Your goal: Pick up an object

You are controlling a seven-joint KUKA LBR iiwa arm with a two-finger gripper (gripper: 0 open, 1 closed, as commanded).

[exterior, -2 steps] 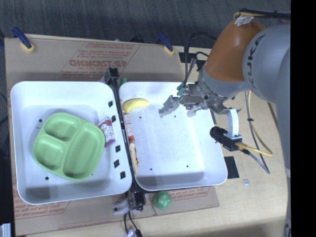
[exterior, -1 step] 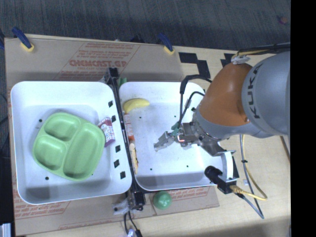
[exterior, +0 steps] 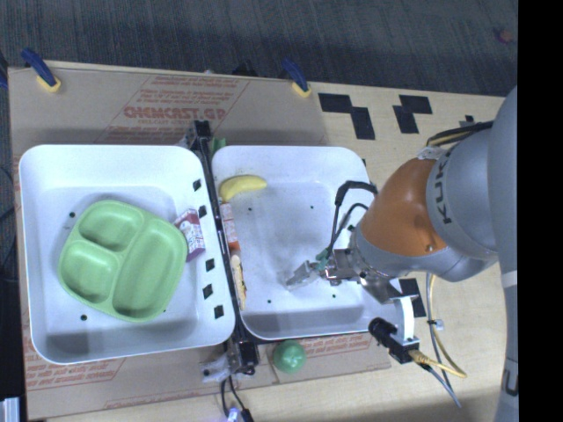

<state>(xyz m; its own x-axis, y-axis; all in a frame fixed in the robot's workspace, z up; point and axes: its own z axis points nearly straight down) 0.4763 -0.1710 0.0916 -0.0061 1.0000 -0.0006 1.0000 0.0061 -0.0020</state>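
end effector (exterior: 303, 275) low in right bin (exterior: 290, 323) — grip state unclear, can't tell | banana (exterior: 242, 185) at bin's far-left corner — well apart | nothing lifted yet, pick remains

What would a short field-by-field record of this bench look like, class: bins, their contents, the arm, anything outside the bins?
left bin: green divided plate, small packet by its right wall
right bin: banana near far left corner
gripper: low over right bin's floor
arm: enters from view's right
outside bins: green ball on cardboard at near edge
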